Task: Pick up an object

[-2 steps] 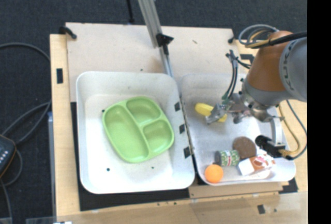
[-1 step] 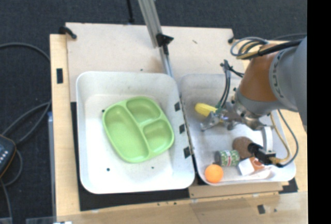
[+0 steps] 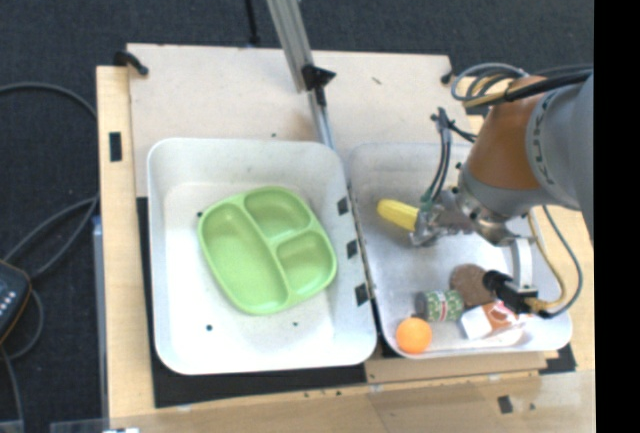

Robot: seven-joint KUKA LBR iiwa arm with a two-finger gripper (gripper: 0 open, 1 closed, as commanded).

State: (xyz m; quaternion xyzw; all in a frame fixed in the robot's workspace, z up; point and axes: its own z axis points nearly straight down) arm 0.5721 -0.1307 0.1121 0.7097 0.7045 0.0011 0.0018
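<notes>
Two white bins sit side by side on the bench, and the arm [image 3: 520, 156] leans in over the right bin [image 3: 400, 161]. Its gripper [image 3: 425, 229] is down low in that bin, the fingertips right against the near end of a yellow banana-like object [image 3: 397, 214]; how far apart the fingers stand I cannot tell from up here. Below the fingers, toward the bin's front wall, lie a small green can [image 3: 440, 305], an orange ball [image 3: 414, 334], a brown round thing [image 3: 468, 278] and a white-and-red carton [image 3: 492, 320]. Well off to the fingers' far side, the left bin [image 3: 180, 321] carries a green divided plate [image 3: 267, 248].
</notes>
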